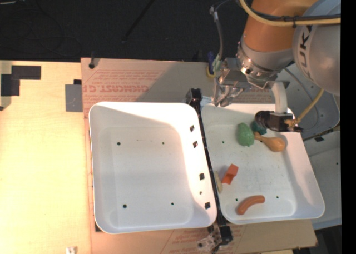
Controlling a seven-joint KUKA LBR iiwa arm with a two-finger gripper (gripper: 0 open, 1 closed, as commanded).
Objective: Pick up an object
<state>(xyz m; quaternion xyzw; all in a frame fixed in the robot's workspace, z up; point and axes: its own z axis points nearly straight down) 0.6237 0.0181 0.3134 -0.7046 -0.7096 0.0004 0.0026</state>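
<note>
your gripper (pixel 224 96) hung over the far corner of the right bin (pixel 311 194), the corner that was next to the left bin (pixel 146 164). you could not tell if it was spread or pressed together, because it was small and shiny and mixed in with the bin's edge. the grey arm with its orange band (pixel 272 22) came down to it from the top right. all the things you could pick up lay in the right bin, apart from the gripper. nearest was a green lump (pixel 245 134), a little way in from the gripper toward the middle of the bin. just beside it, on the side away from the left bin, lay a tan thing shaped like a pear (pixel 273 143). nearer the front, close to the wall between the bins, sat a small red block (pixel 230 173). past that, near the front edge, lay a curved orange sausage (pixel 250 204). both bins sat on a brown cardboard sheet (pixel 139 83) with red letters, and the sheet lay on a pale wooden bench (pixel 39 164).
</note>
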